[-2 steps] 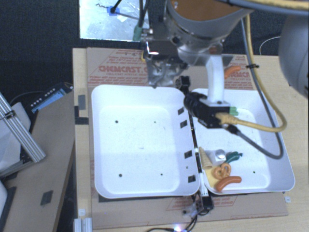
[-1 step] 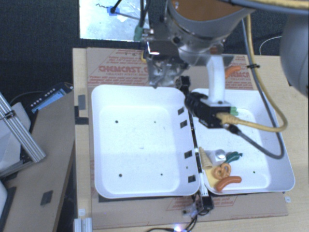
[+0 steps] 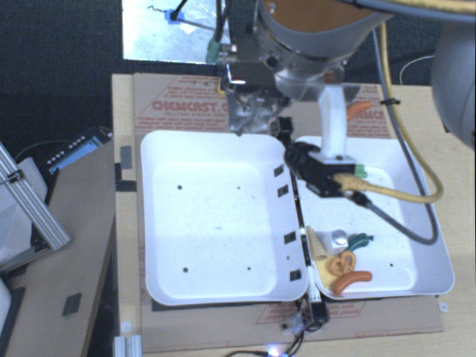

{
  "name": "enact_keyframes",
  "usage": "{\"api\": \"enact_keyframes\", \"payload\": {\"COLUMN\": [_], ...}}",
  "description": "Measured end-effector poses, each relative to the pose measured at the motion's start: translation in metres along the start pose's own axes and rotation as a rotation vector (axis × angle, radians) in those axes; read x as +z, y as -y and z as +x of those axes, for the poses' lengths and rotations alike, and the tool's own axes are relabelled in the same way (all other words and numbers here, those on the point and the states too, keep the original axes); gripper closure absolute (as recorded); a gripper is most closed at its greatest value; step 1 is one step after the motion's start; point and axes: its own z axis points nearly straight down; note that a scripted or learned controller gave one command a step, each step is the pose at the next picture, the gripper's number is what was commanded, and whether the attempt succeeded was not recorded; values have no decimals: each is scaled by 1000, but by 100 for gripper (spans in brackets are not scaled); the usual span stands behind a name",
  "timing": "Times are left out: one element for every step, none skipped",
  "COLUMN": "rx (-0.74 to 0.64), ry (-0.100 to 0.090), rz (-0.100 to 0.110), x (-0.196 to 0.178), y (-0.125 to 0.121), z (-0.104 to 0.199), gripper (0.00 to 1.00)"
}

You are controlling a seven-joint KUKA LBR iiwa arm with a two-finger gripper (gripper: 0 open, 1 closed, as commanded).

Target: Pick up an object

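the bench [image 3: 97, 222] is pale wood-toned board, and on it lies a sheet of brown cardboard [image 3: 186, 104] printed with red lettering along its far edge. two shallow white bins sit side by side on that cardboard, joined down the middle by a row of small dark clips [image 3: 291, 214]. the left bin [image 3: 216, 222] shows only a few dark specks on its floor. the right bin [image 3: 416, 266] holds a small cluster in its near left corner: an orange sausage-shaped toy [image 3: 351, 280] nearest the front rim, a twisted orange pretzel-like piece [image 3: 343, 262] touching it just behind, a pale wedge [image 3: 318, 242] against the dividing wall, a small grey lump [image 3: 339, 239] beside it and a dark green piece [image 3: 360, 239] to the right.

beyond the bench's far edge the floor is dark carpet with a bright, glossy panel [image 3: 171, 17] and black tripod legs on it. at the left edge stand an aluminium frame rail [image 3: 30, 199] and a dark handheld device with blue trim [image 3: 78, 149].

the arm [image 3: 320, 13] fills the top, its orange band cut off by the frame. the gripper [image 3: 249, 117] hangs over the far rim of the left bin, well apart from the cluster. it is a blur of grey metal and whether it is spread or closed cannot be told. a white bracket with a black box [image 3: 323, 173] and a yellow cable [image 3: 394, 195] cover part of the right bin's far half.
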Motion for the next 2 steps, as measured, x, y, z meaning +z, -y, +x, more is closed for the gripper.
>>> {"api": "enact_keyframes", "payload": {"rx": [0,0], "ry": [0,0], "rz": [0,0], "x": [0,0], "y": [0,0], "z": [0,0], "gripper": [100,100]}}
